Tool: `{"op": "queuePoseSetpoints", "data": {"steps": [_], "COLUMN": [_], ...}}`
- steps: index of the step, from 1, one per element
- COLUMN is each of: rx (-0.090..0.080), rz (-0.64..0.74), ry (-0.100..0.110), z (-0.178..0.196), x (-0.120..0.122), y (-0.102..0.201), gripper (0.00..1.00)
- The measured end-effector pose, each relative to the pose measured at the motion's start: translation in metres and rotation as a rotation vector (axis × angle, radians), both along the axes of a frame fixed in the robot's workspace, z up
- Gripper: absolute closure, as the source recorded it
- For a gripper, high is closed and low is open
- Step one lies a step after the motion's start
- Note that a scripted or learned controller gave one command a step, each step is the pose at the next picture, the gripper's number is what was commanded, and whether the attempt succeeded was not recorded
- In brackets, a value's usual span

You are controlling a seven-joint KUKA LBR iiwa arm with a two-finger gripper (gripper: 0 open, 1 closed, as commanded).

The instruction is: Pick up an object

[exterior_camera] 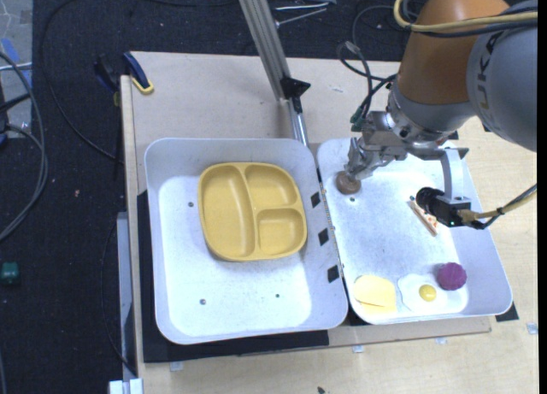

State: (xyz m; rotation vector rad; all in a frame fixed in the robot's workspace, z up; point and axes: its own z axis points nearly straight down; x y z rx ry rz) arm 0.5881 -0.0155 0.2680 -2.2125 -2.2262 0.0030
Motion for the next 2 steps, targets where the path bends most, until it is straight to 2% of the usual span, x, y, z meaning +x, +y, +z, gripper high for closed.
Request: {"op": "queuePoseSetpoints", "data": {"steps": [2], "rx": [0.000], "rz": [0.001], "ry": [0.002], "z": [-0.030], "x": [-0.057], "y": [0.083], "gripper": [1.00]}}
